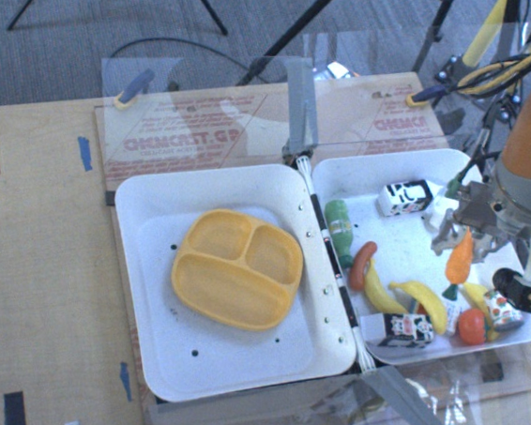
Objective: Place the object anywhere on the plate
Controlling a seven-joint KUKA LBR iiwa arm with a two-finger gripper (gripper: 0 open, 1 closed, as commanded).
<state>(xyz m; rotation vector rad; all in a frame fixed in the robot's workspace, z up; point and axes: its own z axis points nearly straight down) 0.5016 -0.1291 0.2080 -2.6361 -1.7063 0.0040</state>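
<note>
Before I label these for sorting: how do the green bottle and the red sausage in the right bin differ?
The green bottle is green with a white band, while the red sausage is plain red-orange. The bottle lies straight along the divider; the sausage lies slanted just below it. The bottle looks thicker, the sausage slimmer. Both lie flat at the left side of the right bin, away from the hand.

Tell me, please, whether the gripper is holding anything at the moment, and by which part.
The gripper appears shut on the toy carrot, pinching its upper end, with the rest hanging below over the right bin.
</note>
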